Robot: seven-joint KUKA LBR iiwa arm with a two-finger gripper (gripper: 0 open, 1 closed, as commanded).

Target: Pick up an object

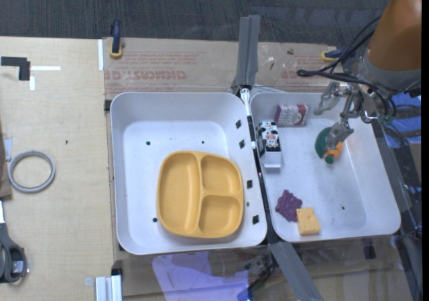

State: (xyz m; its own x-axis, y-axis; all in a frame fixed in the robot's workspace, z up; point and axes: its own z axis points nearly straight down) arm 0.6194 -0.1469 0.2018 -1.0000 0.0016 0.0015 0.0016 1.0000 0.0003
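Green round toy [326, 143] right under hand [340, 133], looks small, light, maybe slippery. Grab across middle. Hand apart or together: cannot tell.

Yellow divided plate [200, 194], purple grapes [289, 205], white bins [127, 179], yellow sponge [308, 221]

You can make out red print on the cardboard sheet [201, 65] behind the bins, upside down and too blurred to read. The small pink-labelled packet [291, 115] carries print that stays illegible too.
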